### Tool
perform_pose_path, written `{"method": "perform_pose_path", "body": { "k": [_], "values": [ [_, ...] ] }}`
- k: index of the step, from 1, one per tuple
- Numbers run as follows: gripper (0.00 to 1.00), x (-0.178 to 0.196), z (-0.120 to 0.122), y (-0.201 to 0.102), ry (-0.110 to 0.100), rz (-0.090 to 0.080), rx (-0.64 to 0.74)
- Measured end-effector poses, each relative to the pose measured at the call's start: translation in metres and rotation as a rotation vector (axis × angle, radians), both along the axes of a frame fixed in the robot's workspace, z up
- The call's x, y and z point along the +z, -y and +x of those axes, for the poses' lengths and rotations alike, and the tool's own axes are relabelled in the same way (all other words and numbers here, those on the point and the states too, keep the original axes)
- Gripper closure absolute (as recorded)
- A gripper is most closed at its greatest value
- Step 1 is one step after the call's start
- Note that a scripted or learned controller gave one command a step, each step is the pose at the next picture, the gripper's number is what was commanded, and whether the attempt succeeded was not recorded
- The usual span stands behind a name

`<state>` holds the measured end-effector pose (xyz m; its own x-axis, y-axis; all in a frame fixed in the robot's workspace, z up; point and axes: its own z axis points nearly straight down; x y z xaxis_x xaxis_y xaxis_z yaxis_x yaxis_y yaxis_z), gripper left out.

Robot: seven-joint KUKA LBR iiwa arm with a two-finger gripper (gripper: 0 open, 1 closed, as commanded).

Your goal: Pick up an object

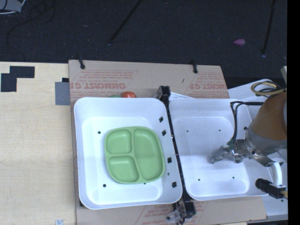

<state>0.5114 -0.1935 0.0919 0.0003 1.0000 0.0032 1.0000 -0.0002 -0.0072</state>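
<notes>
**Tool low in one bin, plate in the other**

The tool (pixel 216 157) hangs low over the right bin (pixel 206 125), seemingly probing for a grasp; whether it is spread or pressed together I cannot tell. The green divided plate (pixel 134 154) (three compartments, smooth, pale) lies flat well beyond its tip, in the left bin (pixel 89 125).

1. Floor (pixel 140 22): dark, nearly black, filling the upper part of the view; thin cables (pixel 126 18) run across it at a slant.
2. Small purple scrap (pixel 239 42) lying on the floor at upper right.
3. Bench top (pixel 33 153): pale wood-coloured surface along the left side.
4. Black angular marks (pixel 16 78) and one grey square (pixel 61 92) on the bench top near its far edge.
5. Cardboard sheet (pixel 140 78): brown, printed with red lettering, lying flat beside the bench top.
6. Light: even and soft, without hard shadows.
</notes>
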Motion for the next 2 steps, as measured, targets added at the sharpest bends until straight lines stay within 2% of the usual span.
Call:
{"method": "perform_pose_path", "body": {
  "k": [1, 2],
  "values": [
    [1.00, 0.013, 0.001, 0.001, 0.003, -0.001, -0.003],
    [1.00, 0.061, 0.003, -0.008, 0.009, -0.003, 0.002]
  ]
}}
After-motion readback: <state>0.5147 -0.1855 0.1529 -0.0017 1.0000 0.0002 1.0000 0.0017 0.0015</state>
